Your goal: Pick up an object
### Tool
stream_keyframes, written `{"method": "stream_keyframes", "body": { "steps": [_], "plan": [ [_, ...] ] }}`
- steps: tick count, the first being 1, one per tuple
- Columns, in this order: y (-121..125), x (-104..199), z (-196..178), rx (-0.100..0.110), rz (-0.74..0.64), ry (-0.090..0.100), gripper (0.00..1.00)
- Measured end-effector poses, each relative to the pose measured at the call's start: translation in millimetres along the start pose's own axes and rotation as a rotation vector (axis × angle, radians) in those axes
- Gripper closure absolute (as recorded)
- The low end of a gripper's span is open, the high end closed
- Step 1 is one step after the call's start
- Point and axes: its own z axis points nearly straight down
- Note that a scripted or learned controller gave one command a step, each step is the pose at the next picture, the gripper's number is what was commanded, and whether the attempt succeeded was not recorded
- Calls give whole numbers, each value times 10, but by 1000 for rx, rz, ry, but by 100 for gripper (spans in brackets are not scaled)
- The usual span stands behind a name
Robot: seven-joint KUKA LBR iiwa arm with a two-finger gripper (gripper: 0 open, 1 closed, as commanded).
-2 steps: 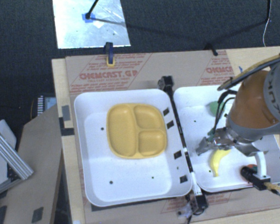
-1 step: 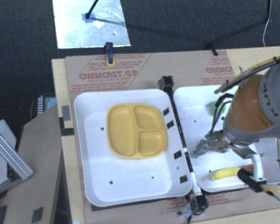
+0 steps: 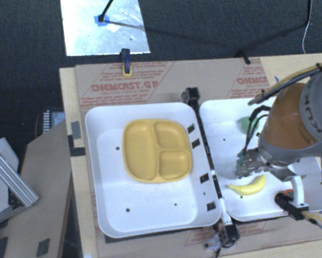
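You are watching the end effector (image 3: 247, 166) hovering just above the curved yellow plastic banana (image 3: 248, 186) lying in the right shallow white bin (image 3: 223, 125); whether it is clenched, you cannot tell. The banana's rounded skin is likely risking a slip sideways.

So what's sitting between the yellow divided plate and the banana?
In the camera view, the two bins' adjoining rims with black clips lie between the yellow divided plate in the left bin and the banana in the right; otherwise bare white bin floor.
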Motion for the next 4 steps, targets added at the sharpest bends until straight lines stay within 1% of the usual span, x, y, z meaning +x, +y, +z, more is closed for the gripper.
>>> {"method": "stream_keyframes", "body": {
  "steps": [1, 2, 3, 4],
  "plan": [
    [62, -82, -559, -1, -4, -1, 100],
    [29, -176, -1094, -2, -3, -1, 100],
    [-15, -140, -1702, -6, -5, -2, 100],
    [71, 462, -1701, -1, -10, 0, 100]
  ]
}}
